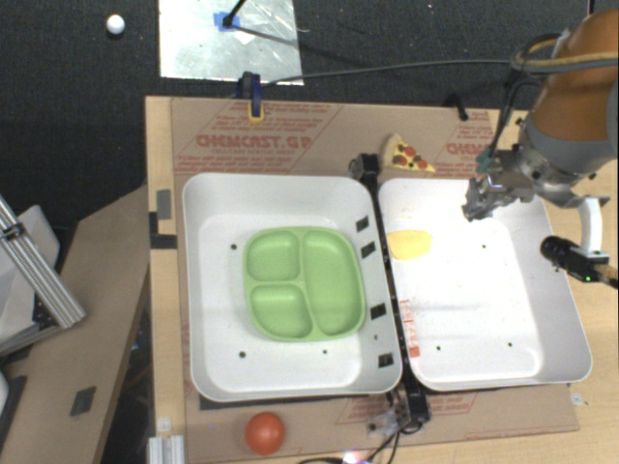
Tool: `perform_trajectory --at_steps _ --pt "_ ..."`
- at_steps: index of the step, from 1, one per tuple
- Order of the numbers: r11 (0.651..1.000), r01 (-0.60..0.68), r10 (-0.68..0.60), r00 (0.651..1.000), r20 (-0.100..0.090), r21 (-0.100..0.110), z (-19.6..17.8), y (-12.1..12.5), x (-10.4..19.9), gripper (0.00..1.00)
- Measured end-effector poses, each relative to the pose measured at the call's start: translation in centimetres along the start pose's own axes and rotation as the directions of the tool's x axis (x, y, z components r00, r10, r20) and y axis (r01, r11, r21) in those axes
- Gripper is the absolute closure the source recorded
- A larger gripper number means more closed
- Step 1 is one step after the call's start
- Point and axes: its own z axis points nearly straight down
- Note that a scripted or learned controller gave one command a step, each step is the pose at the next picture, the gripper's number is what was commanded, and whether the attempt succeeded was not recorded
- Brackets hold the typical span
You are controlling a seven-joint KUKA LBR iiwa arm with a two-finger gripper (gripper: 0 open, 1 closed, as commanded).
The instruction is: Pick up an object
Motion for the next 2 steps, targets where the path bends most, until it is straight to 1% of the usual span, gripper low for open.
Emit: perform_trajectory --at_steps 1,2 --pt "1.0 -0.001 0.001 1.0 0.001 0.001 0.2 -0.7 4.4 1.0" --pt "1.0 -0.001 0.001 1.0 0.0 0.002 1.4 -1.9 10.4 1.0"
